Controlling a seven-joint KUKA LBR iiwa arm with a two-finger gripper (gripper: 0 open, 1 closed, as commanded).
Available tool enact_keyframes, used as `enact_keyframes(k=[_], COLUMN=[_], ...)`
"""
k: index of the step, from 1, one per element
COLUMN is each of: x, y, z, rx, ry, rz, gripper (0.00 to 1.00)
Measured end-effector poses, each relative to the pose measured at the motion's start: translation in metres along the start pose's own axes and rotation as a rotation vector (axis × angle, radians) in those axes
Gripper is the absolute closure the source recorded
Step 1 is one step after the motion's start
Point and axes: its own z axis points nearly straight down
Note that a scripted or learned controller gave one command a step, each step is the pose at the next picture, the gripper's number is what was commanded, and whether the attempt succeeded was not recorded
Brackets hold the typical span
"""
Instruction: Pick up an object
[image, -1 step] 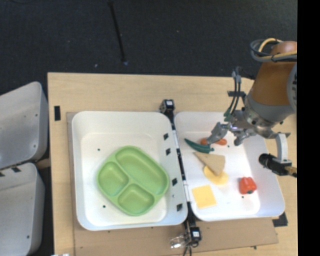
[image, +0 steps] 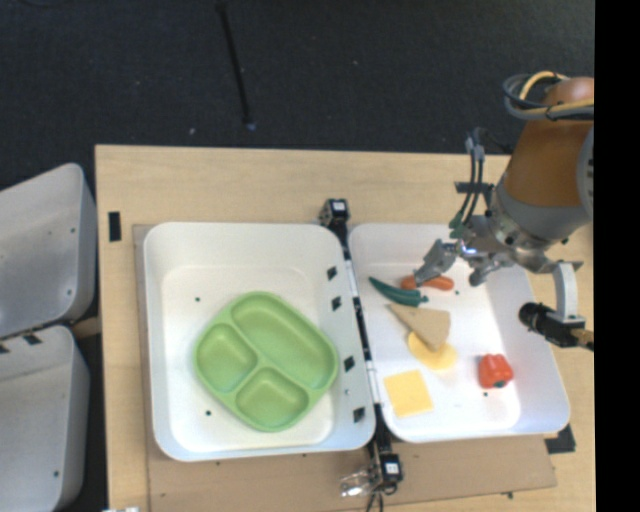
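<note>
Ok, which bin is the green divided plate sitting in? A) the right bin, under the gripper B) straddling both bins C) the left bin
C: the green divided plate lies flat inside the left bin, while the gripper hangs over the right bin among the small toy foods.

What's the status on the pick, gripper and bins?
Gripper low over right bin, at the orange-and-green carrot; hold unconfirmed. Tan wedge, yellow square, red piece loose nearby. Green tray in left bin.
</note>
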Motion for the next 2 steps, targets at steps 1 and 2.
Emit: enact_keyframes(k=[1,2], x=[-0.007,0.000], y=[-0.002,-0.003], z=[0.044,0.090], rx=[0.004,0.003], ry=[-0.001,0.000], rz=[0.002,0.005], gripper=[0.00,0.00])
